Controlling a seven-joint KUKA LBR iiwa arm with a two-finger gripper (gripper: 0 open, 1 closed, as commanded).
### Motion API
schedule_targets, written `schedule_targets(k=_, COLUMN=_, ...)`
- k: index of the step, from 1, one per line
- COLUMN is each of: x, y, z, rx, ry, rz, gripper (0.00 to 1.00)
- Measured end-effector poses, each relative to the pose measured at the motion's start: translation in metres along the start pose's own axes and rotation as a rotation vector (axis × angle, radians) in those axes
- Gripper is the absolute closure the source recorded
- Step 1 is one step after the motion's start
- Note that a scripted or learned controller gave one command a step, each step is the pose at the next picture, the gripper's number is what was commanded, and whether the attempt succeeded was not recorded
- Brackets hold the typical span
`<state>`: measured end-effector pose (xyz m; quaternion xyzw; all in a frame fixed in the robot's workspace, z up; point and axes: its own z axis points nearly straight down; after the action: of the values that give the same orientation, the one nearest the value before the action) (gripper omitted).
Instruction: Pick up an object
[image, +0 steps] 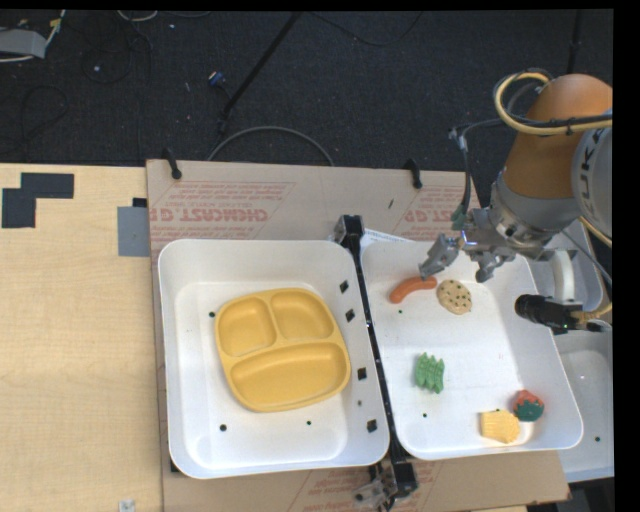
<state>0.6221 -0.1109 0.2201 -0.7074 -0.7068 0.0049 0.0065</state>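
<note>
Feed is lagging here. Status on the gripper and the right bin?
Gripper open, nothing between fingers, above the bin's far end. Cookie and sausage lie just below it. Nothing in the way.

I work in a robotics lab, not a home: my bench (70, 330) is bare pale board with cardboard sheeting (260, 205) laid under two white bins (190, 262), black cables (250, 70) trail over dark carpet (380, 90) behind, and the food is toys, like the plastic cookie (454, 296) and a yellow divided plate (283, 348)
</note>
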Motion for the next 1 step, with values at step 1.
schedule_targets(k=1, x=-0.0001, y=0.0025, z=-0.0076, rx=-0.013, ry=-0.001, rz=-0.002, gripper=0.0)
